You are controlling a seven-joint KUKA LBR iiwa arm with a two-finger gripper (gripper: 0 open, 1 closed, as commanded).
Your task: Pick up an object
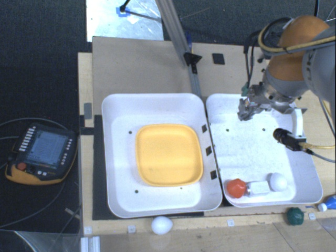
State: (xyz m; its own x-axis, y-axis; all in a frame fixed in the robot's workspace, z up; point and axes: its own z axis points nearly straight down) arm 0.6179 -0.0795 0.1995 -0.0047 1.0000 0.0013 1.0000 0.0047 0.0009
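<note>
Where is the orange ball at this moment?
The orange ball lies in the right bin, at its near left corner, beside a small white block and a white ball.

Grey arm reaches in from the right, orange band high by the top corner, wrist bent down, gripper (247, 111) pointing low and leftward.

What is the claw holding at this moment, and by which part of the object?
Nothing is seen held. The claw hangs over the right bin's far end, away from the red ball and white objects at its near edge.
</note>
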